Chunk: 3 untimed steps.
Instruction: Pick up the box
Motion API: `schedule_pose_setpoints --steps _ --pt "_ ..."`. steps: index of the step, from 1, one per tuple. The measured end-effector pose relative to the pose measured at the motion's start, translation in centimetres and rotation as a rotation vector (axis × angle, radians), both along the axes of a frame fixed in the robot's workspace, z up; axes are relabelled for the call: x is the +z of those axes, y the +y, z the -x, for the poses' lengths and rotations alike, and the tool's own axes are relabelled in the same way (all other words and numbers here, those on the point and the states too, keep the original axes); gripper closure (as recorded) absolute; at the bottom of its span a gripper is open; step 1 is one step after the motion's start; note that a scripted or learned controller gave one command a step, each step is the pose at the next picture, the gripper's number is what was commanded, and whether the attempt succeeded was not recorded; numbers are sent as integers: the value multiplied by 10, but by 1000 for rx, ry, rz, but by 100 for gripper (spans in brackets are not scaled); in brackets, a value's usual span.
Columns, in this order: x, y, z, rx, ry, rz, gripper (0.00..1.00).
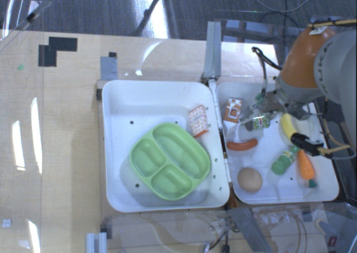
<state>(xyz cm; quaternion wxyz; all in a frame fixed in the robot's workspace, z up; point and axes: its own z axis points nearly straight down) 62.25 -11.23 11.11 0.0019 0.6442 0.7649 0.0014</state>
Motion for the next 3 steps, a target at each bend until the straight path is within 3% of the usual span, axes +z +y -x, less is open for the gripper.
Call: schedule_pose_setpoints --steps 1,2,3 --pt "0 0 0 0 0 0 0" --pt "35 -10 -40 -74 -2 1 0" --pt "7 21 -27 138 -21 8 0"
